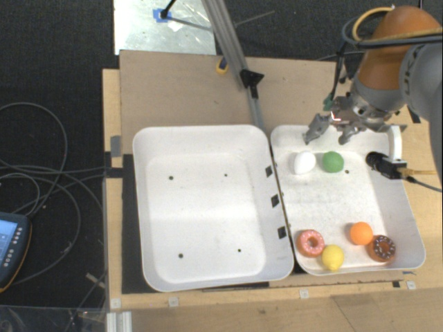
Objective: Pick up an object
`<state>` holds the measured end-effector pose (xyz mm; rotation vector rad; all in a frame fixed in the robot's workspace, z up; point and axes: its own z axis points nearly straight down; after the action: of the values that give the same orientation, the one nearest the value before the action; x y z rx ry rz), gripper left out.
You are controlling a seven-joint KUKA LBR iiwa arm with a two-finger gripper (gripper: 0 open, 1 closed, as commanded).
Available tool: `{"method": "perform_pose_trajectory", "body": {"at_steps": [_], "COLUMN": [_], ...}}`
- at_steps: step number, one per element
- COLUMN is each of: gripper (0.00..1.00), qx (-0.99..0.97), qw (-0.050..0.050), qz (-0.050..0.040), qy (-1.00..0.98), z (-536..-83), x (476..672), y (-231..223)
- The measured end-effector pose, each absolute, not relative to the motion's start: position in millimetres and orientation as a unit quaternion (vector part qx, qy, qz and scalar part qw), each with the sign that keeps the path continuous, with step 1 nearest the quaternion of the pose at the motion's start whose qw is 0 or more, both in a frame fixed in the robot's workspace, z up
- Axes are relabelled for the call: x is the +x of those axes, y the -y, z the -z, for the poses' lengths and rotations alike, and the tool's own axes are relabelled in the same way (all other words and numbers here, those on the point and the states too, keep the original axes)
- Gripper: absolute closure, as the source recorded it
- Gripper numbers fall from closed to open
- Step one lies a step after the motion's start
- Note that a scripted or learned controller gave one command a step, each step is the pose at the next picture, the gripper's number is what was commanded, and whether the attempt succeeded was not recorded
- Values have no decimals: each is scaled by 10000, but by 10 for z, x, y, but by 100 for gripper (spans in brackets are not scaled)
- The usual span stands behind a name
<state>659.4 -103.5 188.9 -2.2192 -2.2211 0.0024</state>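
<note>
While the gripper (327, 134) hangs with its two fingers spread apart and nothing between them, over the far end of the right bin (401, 216), a white ball (304, 162) and a green ball (333, 162) lie side by side just below it, toward the camera, one under each fingertip; the white ball sits left.

No readable text, labels, brands, numbers or signs anywhere in view.
</note>
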Motion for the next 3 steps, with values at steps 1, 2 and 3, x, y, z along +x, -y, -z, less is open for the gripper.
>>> {"method": "perform_pose_trajectory", "body": {"at_steps": [1, 2, 3], "gripper": [0, 100, 100], "qx": [-7063, -7066, -7059], "qw": [14, -19, -30], "qz": [-11, 18, 23], "qy": [7080, 7076, 7083], "z": [-1271, -1427, -1892], "x": [6631, 6654, 6731], "y": [1018, 1023, 1049]}}
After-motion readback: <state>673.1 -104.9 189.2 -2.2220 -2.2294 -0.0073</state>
